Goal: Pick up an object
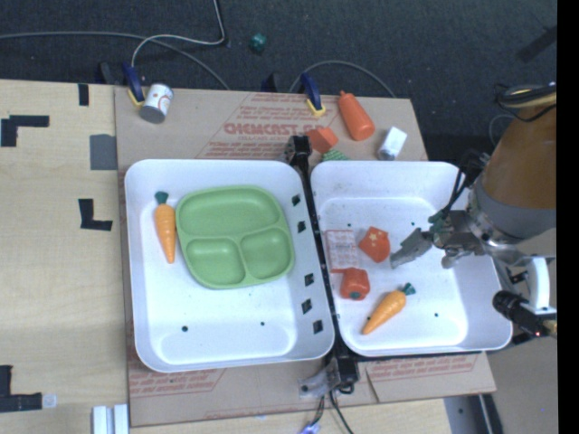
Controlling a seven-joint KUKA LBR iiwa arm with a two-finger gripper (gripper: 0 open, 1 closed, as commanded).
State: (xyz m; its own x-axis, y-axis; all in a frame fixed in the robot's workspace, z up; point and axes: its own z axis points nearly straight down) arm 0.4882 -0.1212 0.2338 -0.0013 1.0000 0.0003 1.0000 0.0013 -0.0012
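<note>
Camera view: the end effector (425,250) hangs over the right bin (452,181), fingers spread apart with nothing between them. A red block (374,243) lies just beside its left fingertip. Nearby rest a red pepper (355,284) and a carrot (386,308).

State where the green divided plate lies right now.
In the camera view, the green divided plate lies inside the left bin, toward its upper middle, with a toy carrot just to its left.
</note>
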